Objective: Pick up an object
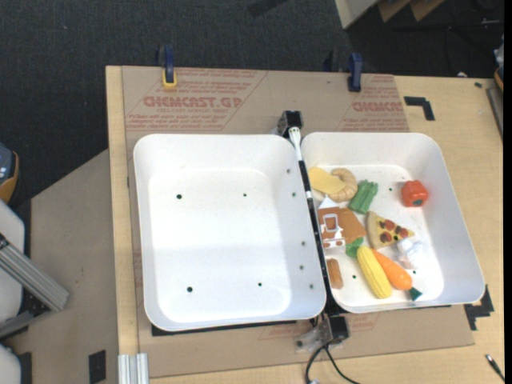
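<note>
Yellow plastic corn cob (373, 271) and orange carrot (392, 270) crowd the right white bin's (448, 174) near edge, awaiting pickup; jaws' state cannot be told.

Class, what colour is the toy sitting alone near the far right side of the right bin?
Red toy pepper, seen in the camera view.

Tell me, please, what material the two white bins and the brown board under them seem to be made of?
The left shallow white bin and the right shallow white bin look like thin moulded plastic: smooth, slightly glossy, with rounded corners and rims. The flat brown board looks like a sheet covered in matte protective paper, judging by the red printed lettering; the sheet underneath cannot be told.
</note>
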Action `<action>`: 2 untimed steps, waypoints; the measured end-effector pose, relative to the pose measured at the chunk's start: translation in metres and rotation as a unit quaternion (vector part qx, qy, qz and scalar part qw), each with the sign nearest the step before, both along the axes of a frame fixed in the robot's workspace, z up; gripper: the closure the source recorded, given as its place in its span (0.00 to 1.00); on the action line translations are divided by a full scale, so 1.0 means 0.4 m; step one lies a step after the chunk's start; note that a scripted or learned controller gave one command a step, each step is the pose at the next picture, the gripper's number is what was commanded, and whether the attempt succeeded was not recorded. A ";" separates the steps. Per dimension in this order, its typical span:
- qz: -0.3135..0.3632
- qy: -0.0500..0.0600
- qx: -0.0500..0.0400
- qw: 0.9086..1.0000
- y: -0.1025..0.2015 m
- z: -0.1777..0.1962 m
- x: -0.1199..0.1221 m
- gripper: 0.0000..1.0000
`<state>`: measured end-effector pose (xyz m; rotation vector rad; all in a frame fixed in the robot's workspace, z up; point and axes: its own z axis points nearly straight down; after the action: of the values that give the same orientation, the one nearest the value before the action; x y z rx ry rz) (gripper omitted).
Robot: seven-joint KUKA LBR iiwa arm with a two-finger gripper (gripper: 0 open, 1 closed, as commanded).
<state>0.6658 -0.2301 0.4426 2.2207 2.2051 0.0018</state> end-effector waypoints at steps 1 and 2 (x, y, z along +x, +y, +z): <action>0.004 0.000 0.001 1.000 0.015 0.022 0.004 1.00; 0.005 -0.002 -0.001 1.000 0.016 0.049 0.005 1.00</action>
<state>0.6679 -0.2236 0.4623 2.2078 2.2121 0.0048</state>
